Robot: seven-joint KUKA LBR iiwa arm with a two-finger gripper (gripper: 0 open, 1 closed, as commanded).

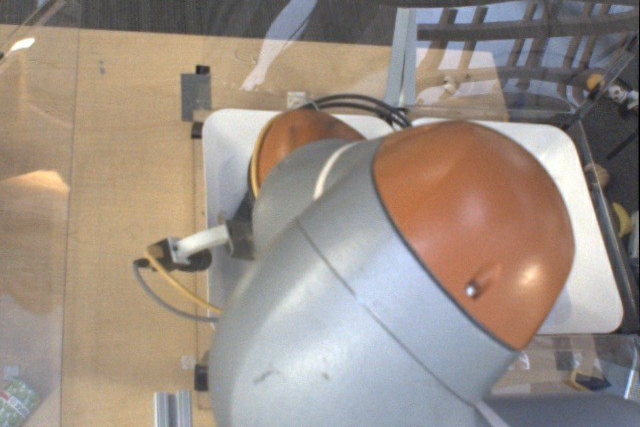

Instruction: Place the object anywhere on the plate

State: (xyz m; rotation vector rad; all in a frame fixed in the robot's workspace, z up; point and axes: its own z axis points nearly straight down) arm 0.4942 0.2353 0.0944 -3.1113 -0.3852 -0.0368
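The arm [400,295] fills most of the camera view, seen from close above: a big grey rounded housing with a large orange cap [470,225] on its upper right, and a smaller orange-topped joint [300,140] behind it toward the upper left. The body of the arm covers nearly all of the white bins [590,215]; just their pale rims and corners show, at the upper left beside the smaller joint and along the right side past the orange cap.

The jaws are hidden under the arm, so how far they stand apart, and whether anything sits between them, cannot be told. The plate and the object to be placed are likewise covered by the arm, and where they lie cannot be told.

A white connector [200,243] sticks out from the arm's left side, with grey and yellow cables [165,290] looping from it over the wooden worktop [100,215]. Black cables [350,103] arch over the far rim of the bins. A small black bracket [197,93] sits on the worktop just beyond the bins' upper-left corner.
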